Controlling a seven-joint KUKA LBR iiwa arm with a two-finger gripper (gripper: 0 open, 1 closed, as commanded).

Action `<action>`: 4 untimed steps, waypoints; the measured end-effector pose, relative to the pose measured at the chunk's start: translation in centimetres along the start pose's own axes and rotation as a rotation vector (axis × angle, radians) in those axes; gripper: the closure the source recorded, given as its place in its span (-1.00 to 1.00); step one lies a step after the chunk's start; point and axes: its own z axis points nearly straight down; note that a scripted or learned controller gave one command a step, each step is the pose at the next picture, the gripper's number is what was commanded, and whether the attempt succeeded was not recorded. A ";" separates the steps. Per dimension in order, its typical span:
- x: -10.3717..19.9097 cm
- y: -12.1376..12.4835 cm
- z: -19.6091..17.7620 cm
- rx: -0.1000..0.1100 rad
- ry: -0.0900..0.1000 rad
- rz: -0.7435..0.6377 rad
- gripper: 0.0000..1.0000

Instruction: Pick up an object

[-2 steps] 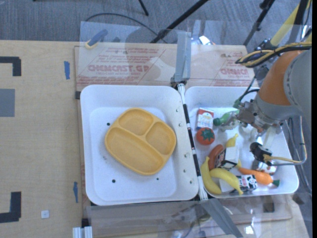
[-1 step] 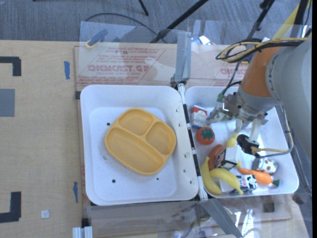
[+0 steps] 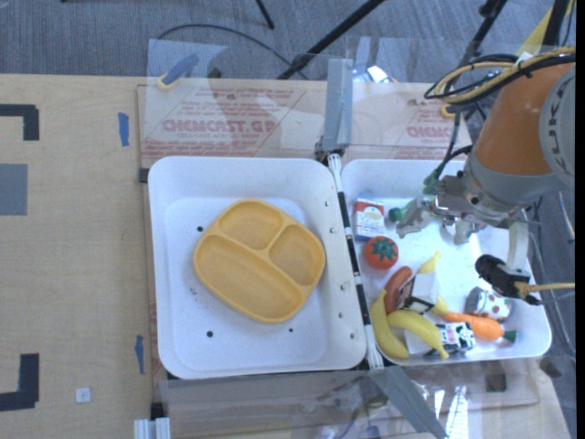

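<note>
Two white bins side by side: yellow divided plate (image 3: 260, 260) mid left bin (image 3: 174, 190); tomato (image 3: 381, 251), bananas (image 3: 402, 329), carrot (image 3: 477, 326) crowding right bin's (image 3: 539, 332) front half. Gripper (image 3: 445, 216) near far edge, seemingly spread, nothing between fingers.

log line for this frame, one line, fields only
arm: over right bin | claw: above bin's far end, near green item | holding: nothing seen | tomato, banana: in bin | yellow tray: left bin
</note>
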 end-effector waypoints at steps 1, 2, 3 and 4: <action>0.6 5.6 8.4 -0.010 0.002 0.156 -1.00; 0.0 9.8 9.1 -0.011 0.002 0.106 -1.00; 0.2 9.8 8.1 -0.006 0.002 0.104 1.00; 5.5 9.9 -5.5 -0.001 -0.001 0.200 1.00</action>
